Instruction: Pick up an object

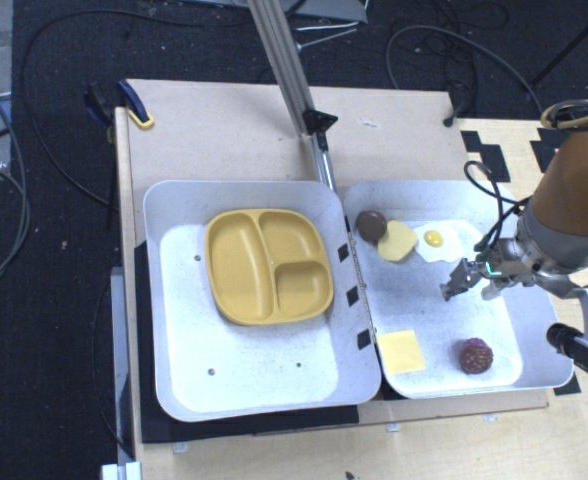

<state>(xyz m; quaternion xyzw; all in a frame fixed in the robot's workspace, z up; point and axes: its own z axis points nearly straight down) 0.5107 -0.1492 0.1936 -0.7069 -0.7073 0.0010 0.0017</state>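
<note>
The right bin holds several food pieces: a brown lump, a pale yellow piece, a fried egg, a yellow cheese square and a dark red berry-like ball. My gripper hangs over the right half of this bin, below the egg and above-left of the red ball. I see nothing between its fingers.
The left bin carries a yellow three-compartment tray. A metal pole slants across the bench behind the bins. The arm's orange-banded body stands over the bin's right edge. Cables lie on the dark floor around.
</note>
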